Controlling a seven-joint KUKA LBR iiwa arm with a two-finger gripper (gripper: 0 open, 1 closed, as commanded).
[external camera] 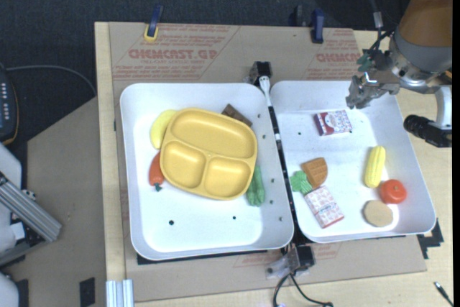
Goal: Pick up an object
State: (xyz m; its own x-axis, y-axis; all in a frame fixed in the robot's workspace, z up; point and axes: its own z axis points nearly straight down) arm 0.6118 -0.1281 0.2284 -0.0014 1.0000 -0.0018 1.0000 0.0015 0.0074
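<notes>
Several small things lie in the right bin (410, 147), so you have a choice, and the nearest to the gripper (361, 93) is the red and white box (333, 123), which lies flat near the bin's far edge with bare floor on every side. The gripper hangs over the far edge of that bin, toward its right corner, just beside the box and holding nothing; you cannot tell from this view whether it is open or closed. Centre over the box, line up across its narrower side and come straight down, since a flat thing probably slides if you touch it off-centre. Further along the right edge you have the yellow corn (374, 165), the red tomato (392, 191) and a pale round piece (378, 213) near the front right corner; these sit close together and are likely to roll. Near the left edge, an orange-brown piece (314, 170) touches a green piece (300, 182), with a patterned packet (325, 205) just in front. The left bin (136, 219) holds a yellow divided tray (208, 153), which covers parts of a yellow fruit (162, 127), a red item (156, 171), a green item (255, 189) and a brown one (233, 112); leave those.
</notes>
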